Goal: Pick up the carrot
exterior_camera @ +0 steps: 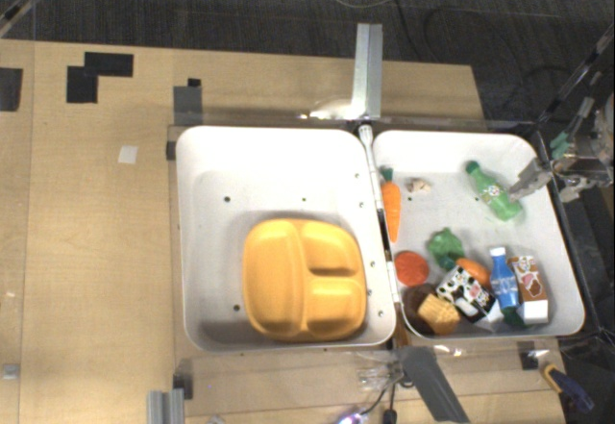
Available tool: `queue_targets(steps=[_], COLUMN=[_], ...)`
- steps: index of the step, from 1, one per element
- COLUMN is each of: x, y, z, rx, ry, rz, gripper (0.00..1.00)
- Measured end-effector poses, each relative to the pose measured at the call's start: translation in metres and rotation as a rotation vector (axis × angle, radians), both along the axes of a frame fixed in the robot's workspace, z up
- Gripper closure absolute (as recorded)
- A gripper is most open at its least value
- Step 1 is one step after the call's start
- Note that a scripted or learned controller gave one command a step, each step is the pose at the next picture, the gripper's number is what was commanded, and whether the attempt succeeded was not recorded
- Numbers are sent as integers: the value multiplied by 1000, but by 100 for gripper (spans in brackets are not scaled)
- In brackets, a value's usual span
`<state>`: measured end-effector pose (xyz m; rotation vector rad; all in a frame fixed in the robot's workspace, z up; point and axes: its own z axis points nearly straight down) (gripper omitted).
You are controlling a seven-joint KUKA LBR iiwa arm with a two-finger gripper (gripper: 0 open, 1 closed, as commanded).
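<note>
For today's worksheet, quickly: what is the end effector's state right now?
End effector: cannot be told; it sits at the right bin's far right side, near the green bottle, apart from the carrot.

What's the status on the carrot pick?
Gripper at right bin's far right edge, beside green bottle, holding nothing visible. Carrot lying untouched against bin's left wall. Nothing on top of it; small pale item close by.
</note>
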<state>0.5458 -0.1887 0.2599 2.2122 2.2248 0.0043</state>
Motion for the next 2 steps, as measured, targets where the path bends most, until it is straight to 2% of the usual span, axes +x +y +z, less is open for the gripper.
queue_targets(steps=[1,2], x=[52,100], y=[39,97], z=[72,-40], rx=[-1,0], ry=[-2,0], rz=[201,238], gripper=[0,0])
